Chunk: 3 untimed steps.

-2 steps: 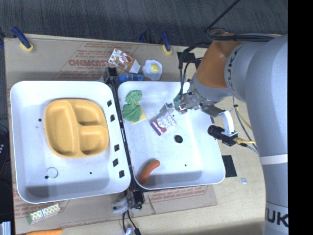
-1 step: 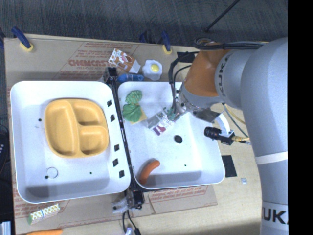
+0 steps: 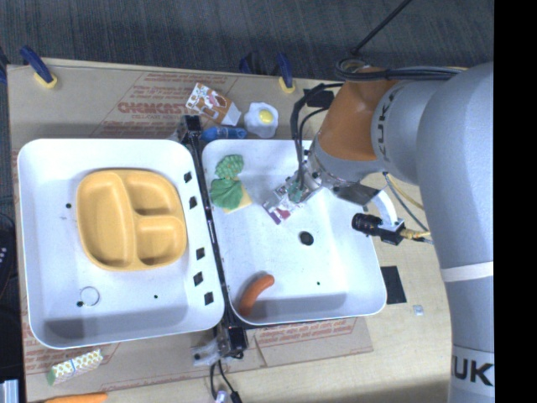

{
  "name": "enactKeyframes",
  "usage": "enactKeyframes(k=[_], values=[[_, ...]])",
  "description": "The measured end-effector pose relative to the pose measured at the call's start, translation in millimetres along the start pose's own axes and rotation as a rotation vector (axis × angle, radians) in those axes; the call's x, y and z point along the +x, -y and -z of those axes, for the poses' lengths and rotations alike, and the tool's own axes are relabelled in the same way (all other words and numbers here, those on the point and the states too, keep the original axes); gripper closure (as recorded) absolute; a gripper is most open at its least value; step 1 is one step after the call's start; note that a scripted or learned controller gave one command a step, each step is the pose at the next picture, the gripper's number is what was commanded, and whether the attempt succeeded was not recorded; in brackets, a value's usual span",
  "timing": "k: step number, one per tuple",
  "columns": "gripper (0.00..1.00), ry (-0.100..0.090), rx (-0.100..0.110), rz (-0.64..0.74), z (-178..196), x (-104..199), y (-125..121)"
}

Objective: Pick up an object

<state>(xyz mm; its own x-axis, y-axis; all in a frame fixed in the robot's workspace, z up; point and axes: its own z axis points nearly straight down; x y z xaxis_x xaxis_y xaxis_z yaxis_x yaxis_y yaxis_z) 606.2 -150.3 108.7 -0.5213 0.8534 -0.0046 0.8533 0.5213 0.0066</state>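
Now the arm is reaching in from the right of the frame, and its gripper (image 3: pixel 291 193) is hanging low over the upper middle of the right bin (image 3: pixel 352 280). A small packet (image 3: pixel 280 206) with a pink edge is sitting right at the fingertips, and whether the fingers are closing on it or just touching I cannot tell. The packet's long axis is running from upper right to lower left. Other candidates are lying further off: the green-and-yellow sponge (image 3: pixel 228 193) just to the left, the orange sausage (image 3: pixel 255 290) near the bin's lower left edge. The yellow tray (image 3: pixel 131 217) is resting in the left bin (image 3: pixel 42 225).
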Motion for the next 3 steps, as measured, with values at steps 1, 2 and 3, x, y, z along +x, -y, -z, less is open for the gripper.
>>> enactKeyframes(k=[1, 2, 3], values=[[0.0, 0.0, 0.0, 0.0, -0.1, 0.1, 0.1], [0.0, -0.004, 0.006, 0.116, -15.9, 18.1, -19.1], [0.0, -0.006, 0.008, 0.173, 17.3, 21.9, 60.0]])
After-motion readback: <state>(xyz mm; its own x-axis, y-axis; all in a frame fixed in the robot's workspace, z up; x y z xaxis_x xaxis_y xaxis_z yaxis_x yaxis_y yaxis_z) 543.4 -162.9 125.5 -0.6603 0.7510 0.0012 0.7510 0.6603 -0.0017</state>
